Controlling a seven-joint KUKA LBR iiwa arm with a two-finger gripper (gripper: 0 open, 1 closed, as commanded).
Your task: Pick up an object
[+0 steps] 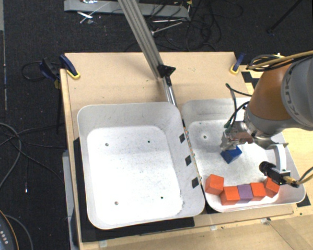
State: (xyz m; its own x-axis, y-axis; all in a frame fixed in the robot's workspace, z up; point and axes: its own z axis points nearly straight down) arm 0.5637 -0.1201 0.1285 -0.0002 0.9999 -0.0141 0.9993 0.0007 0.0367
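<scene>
On the bench's right bin [209,125], my gripper [230,144] sits at the blue block's [232,155] twelve o'clock, finger spread unclear; it looks light, rigid, best pinched across flat sides.

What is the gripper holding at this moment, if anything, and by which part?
It cannot be told. The gripper sits directly over the blue block in the right bin, touching or nearly so, but the wrist hides whether the block's upper part is gripped.

2 white bins [127,118], speckled dark. 1 blue block [232,155]. 4 orange blocks [214,183], 1 purple block [245,191]. grey arm [301,96], orange band [267,92]. tan bench [117,79].
</scene>
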